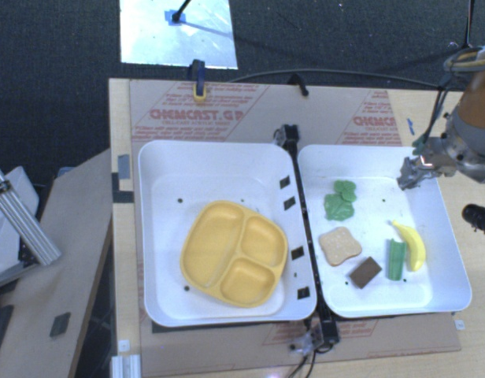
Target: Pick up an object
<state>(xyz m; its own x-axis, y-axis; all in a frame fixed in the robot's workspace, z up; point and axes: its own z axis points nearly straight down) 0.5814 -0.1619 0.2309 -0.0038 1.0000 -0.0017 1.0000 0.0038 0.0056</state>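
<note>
The gripper (412,172), its opening impossible to tell, is hovering over the right bin (443,211), needing descent toward the banana (413,245).

Setting: robotics lab bench | evidence: two white bins (227,160) sitting side by side on printed board (227,109) | toy food lying in the right bin | aluminium framing (22,219) standing at left | dark carpet (53,38) surrounding.

Tray (233,253) in left bin (160,179); food pieces (339,245) in right bin (447,290).
</note>
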